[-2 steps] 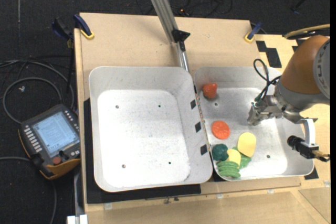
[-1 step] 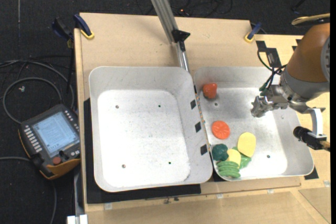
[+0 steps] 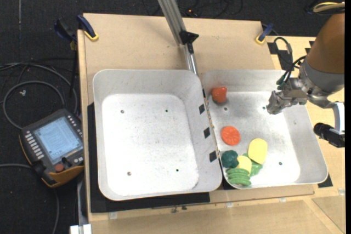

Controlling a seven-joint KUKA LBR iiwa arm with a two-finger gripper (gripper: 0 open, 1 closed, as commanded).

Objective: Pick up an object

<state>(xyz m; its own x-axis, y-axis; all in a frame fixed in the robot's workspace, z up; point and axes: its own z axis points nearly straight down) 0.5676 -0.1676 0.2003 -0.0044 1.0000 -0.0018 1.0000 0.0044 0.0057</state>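
Green ridged piece [image 3: 238, 176] lies crosswise at the right bin's [image 3: 307, 140] front; end effector [image 3: 272, 109] grip unclear.

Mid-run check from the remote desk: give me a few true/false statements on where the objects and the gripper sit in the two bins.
1. The gripper is over the right bin. True.
2. The orange disc lies in the left bin. False: it lies in the right bin.
3. The yellow piece is between the gripper's fingers. False: it lies apart, nearer the front.
4. The green pieces sit at the right bin's front left corner. True.
5. The orange-red object is near the divide between the bins. True.
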